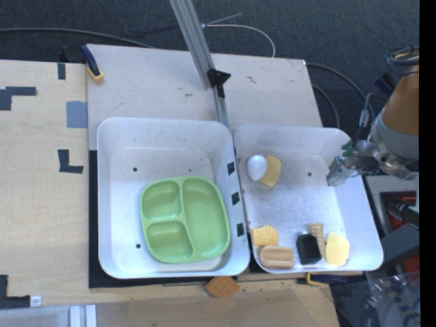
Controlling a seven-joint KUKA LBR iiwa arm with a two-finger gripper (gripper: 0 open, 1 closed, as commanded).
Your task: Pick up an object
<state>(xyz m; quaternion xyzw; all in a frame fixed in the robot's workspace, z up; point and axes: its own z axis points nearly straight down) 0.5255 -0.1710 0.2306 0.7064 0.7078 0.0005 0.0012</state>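
Note:
The right bin (354, 203) holds a white egg-like ball (256, 167) touching a yellow piece (271, 172) near its back left. Along its front wall lie a yellow waffle-like piece (265, 236), a tan bread roll (277, 256), a black block (308, 248), a small tan cracker (316, 231) and a pale yellow lemon shape (336, 248). My gripper (338, 172) hangs over the right bin's right side, apart from all the objects, with nothing seen between its fingers.
The left bin (116, 182) carries a green divided plate (184, 219). A slanted metal pole (194, 36) crosses the back of the bench. An orange waffle-like piece (219, 287) lies outside the bins by the front edge. Cables trail behind the right bin.

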